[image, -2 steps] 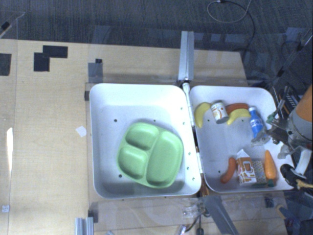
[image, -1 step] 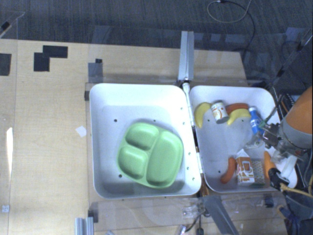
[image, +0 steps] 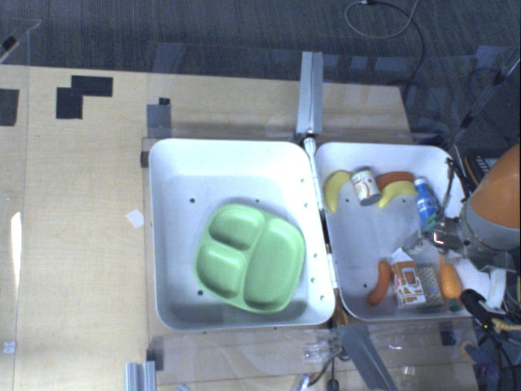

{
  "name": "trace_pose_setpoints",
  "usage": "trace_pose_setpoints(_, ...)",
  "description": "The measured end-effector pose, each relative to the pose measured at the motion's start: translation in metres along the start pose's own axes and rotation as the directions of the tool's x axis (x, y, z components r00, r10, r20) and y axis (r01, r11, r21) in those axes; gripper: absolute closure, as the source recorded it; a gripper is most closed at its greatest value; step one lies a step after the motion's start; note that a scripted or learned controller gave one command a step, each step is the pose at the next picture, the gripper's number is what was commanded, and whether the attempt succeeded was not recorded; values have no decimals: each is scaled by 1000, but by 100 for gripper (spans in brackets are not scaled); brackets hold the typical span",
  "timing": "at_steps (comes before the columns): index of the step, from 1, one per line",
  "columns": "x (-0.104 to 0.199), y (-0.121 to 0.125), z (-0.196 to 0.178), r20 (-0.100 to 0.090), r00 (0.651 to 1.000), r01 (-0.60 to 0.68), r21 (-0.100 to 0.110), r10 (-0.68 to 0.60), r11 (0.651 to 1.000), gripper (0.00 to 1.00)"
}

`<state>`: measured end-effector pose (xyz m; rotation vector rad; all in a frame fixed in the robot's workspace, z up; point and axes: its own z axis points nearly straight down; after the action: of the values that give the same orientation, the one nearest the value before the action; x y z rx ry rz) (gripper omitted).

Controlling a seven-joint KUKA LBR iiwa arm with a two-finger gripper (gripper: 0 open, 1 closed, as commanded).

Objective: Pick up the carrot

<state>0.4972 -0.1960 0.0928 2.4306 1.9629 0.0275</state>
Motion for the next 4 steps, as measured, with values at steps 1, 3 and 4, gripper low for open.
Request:
trace_pose_setpoints(1,0,2,-8,1,1000,2,0,-2,1000,100)
trace_pose_setpoints(3,6,-7,-107,17,832,-555,18,555,832,100)
trace_pose_setpoints(4,48,97,-112,15,908,-419,22,419,908,100)
